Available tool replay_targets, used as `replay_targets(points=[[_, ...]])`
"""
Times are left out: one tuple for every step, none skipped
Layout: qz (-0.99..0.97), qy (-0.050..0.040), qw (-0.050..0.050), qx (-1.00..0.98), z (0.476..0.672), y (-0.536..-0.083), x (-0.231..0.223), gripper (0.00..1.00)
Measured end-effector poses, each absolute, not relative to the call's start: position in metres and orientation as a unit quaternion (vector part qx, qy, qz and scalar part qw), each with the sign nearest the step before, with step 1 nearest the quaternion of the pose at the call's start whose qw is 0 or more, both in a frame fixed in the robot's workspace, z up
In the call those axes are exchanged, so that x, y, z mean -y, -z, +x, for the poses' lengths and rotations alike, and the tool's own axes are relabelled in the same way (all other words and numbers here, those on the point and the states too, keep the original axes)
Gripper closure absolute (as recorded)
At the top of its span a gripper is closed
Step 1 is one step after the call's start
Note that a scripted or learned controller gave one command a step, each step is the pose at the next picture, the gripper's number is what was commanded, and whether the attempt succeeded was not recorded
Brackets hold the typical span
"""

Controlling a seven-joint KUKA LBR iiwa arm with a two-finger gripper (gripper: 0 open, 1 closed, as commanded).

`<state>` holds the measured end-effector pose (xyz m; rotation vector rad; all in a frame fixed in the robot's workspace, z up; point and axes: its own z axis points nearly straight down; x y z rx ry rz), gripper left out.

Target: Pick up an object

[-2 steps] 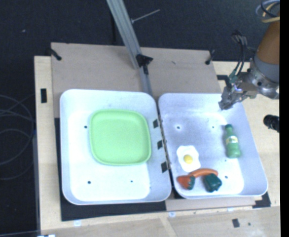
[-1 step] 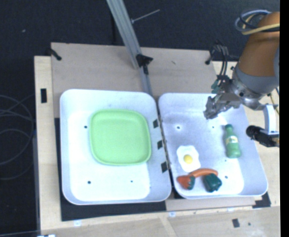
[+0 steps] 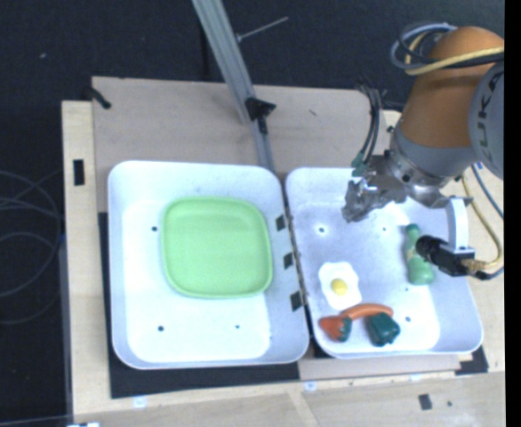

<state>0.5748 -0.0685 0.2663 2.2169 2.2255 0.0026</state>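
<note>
— Dark floor surrounded the bench (image 3: 180, 123), didn't it? What sat on top?

— Two shallow white bins side by side. Taking the fried egg (image 3: 339, 285) as my landmark: it lay in the right bin (image 3: 323, 194), toward that bin's front. The left bin (image 3: 136, 238) was across the divider from the egg, and it held a light green square plate (image 3: 216, 245), flat.

— And you?

— My gripper (image 3: 360, 205) hung over the right bin, behind the egg, toward the back wall. Nothing showed between my fingers. Whether they were spread or pressed together, I cannot tell; from that height they were a dark clump.

— What else lay near the egg?

— Just in front of it, an orange sausage (image 3: 365, 310), lying crosswise. A red piece (image 3: 335, 327) lay at the sausage's left end and a dark teal piece (image 3: 384, 329) at its right end, both very close to it. Further right of the egg, a green bottle-shaped thing (image 3: 418, 263) lay against the bin floor, well apart from my fingers.
</note>
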Motion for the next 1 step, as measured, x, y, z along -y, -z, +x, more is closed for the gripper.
replay_targets(points=[[0.706, -0.0008, 0.000, -0.708, 0.5474, -0.2672, 0.0190, 1.00]])
